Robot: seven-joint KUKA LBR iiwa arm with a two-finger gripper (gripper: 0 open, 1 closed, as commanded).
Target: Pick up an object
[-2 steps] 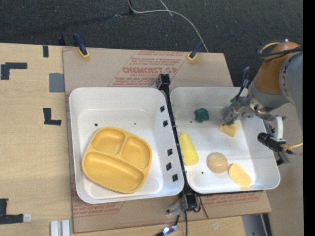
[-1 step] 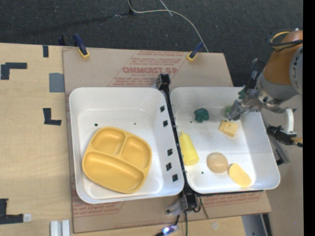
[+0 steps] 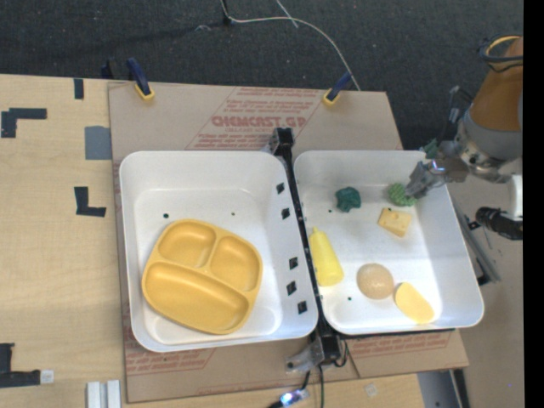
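A yellow divided plate lies in the left bin. In the right bin a yellow bottle-shaped piece rests by the divider, then a dark green broccoli piece, a tan egg, a cheese wedge and a yellow lemon-like piece. The gripper sits at a light green leafy piece; I cannot tell its grasp.

Right bin: open floor at centre (items ring it); left bin's upper half lies bare above yellow tray.
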